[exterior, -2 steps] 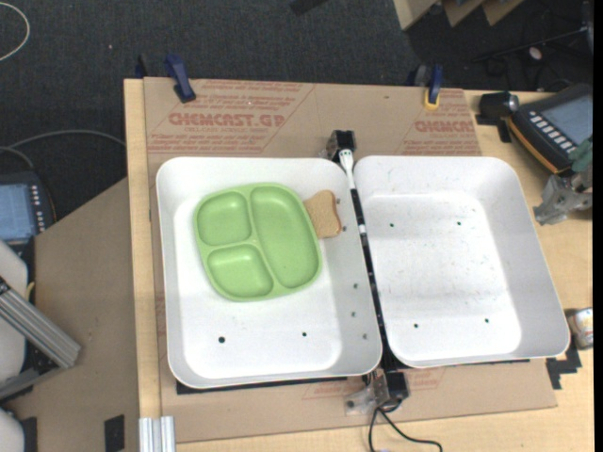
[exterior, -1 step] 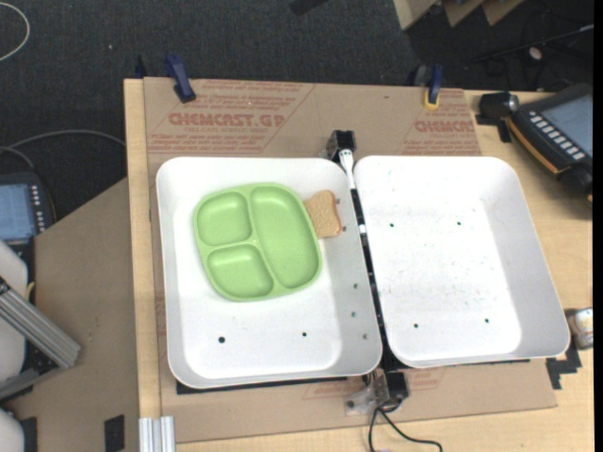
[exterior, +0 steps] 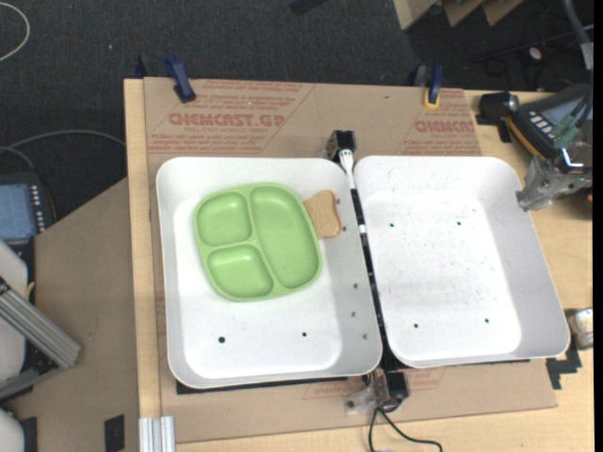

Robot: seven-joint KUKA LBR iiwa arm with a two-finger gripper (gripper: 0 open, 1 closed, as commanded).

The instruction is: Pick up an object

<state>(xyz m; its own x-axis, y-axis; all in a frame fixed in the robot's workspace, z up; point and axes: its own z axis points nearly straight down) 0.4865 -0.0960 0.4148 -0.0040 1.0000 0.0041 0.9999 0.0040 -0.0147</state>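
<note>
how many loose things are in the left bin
2. A green plate with three sections sits toward the far side of the left bin. A tan slice lies at the plate's right edge, touching or overlapping it.

The green plate looked smooth, matt plastic; the tan block rough, spongy. Both bins were glossy white plastic on printed cardboard.

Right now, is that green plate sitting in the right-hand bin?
No, the green plate lies in the left bin, beside a tan piece.
</note>
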